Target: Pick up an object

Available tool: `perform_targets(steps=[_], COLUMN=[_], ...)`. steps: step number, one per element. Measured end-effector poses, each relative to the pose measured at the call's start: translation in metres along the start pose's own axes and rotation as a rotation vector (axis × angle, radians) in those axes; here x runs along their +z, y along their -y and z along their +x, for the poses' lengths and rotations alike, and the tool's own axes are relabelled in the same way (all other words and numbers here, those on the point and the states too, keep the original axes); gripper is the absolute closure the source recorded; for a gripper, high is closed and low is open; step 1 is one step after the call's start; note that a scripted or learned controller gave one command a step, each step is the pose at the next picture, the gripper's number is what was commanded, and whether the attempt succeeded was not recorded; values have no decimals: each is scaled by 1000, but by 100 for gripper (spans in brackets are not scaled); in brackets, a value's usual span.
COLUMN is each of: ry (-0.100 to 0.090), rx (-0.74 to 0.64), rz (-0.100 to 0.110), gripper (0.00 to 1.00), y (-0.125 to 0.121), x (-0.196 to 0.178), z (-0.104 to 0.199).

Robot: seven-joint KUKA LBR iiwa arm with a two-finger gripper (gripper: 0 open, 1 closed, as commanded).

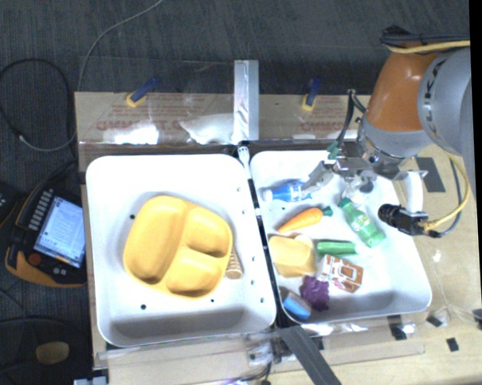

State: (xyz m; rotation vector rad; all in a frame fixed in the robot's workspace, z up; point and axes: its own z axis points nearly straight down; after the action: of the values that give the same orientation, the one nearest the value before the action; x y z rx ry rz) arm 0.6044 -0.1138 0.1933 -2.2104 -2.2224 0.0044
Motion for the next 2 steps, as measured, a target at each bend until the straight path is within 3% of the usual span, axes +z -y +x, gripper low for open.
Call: perform_targets(steps=[1, 2], ry=[1, -3], rx=[-9, -9], rz=[-4, -1], gripper=[0, 100], y=[4, 3], x=[102, 96], z=[-1, -1])
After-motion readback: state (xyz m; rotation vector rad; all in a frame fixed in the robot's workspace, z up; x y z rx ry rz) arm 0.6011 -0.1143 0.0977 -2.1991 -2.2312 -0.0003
